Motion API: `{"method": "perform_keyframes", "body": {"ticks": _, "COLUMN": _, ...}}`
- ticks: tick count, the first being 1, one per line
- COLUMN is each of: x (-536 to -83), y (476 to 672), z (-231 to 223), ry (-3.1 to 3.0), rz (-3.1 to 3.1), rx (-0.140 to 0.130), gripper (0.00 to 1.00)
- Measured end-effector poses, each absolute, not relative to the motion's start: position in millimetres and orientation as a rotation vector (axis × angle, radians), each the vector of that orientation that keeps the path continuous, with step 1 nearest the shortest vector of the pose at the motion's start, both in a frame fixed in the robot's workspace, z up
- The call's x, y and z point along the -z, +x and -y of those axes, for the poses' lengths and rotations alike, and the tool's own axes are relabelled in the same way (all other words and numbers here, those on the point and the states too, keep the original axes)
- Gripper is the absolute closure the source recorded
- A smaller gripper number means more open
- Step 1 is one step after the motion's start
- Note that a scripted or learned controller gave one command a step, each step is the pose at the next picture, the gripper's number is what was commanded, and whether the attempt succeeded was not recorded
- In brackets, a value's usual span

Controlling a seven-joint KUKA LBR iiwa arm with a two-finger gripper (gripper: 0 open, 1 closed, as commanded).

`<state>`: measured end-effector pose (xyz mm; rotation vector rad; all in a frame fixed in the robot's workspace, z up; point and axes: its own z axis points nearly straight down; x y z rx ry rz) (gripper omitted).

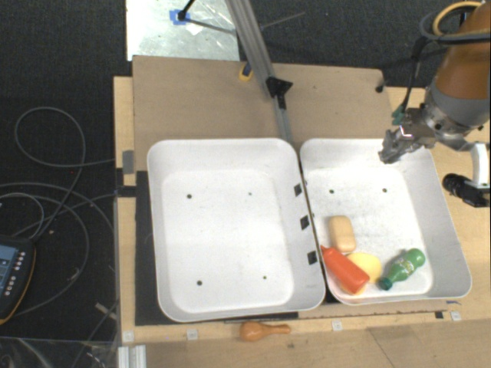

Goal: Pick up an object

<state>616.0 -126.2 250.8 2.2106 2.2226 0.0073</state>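
The right bin (414, 179) holds a tan bread-like piece (342, 233), an orange-red carrot-shaped piece (344, 271), a yellow piece (367, 265) and a small green bottle (401, 268), all clustered near its front edge. My gripper (390, 149) hangs over the back right part of this bin, well behind the objects, with nothing seen between its fingers. The arm's orange band (465, 71) rises behind it at the right.
The left bin (165, 205) sits beside the right one. A small orange-brown object (263, 330) lies on the bench in front of the bins. A metal pole (257, 44) slants across the back. Cables lie on the floor at left.
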Motion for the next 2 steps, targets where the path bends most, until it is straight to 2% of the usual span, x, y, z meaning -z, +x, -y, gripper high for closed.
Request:
{"method": "perform_keyframes", "body": {"ticks": 1, "x": -257, "y": 606.1, "z": 75, "ry": 2.21, "rz": -2.234, "rx": -0.004, "gripper": 1.0}}
{"method": "perform_keyframes", "body": {"ticks": 2, "x": -251, "y": 584.1, "z": 15, "ry": 2.211, "rz": -2.235, "rx": -0.003, "gripper": 1.0}}
